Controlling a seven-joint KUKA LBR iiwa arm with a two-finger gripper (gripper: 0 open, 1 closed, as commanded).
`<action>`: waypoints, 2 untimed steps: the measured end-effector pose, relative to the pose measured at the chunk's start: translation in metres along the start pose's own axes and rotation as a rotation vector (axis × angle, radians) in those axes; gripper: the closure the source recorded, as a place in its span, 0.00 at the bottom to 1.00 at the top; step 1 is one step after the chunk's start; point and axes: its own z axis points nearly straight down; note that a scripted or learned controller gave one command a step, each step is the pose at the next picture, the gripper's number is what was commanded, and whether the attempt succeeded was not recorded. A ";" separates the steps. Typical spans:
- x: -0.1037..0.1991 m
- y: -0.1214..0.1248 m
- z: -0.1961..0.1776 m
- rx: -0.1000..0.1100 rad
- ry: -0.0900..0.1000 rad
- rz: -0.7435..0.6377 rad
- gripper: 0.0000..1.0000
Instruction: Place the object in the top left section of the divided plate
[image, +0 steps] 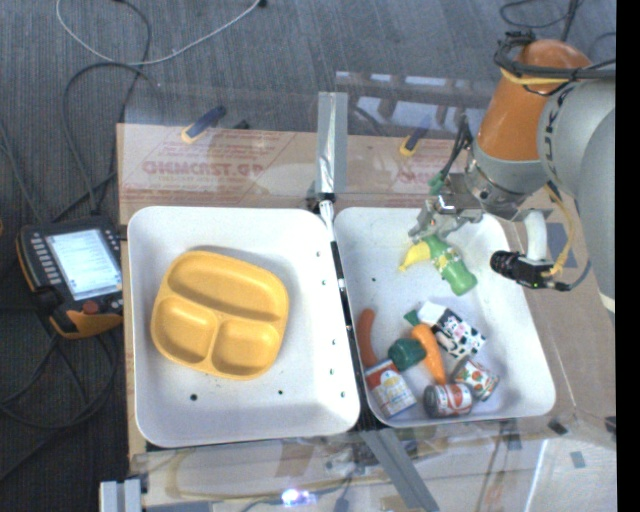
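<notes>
The claw (440, 222) hangs over the right bin (520, 395), clamped on a yellow-and-green toy (438, 258) lifted clear. The divided plate (220, 313) in the left bin (150, 400) awaits; carrying and placing remain.

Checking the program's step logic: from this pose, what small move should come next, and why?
Probably lower the end effector slightly onto the yellow-and-green toy just below it in the right bin. No grasp is visible, and the yellow divided plate holds nothing.
</notes>
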 end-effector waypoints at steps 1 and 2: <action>0.054 -0.048 0.015 0.002 0.002 -0.051 1.00; 0.108 -0.094 0.016 0.003 0.002 0.071 1.00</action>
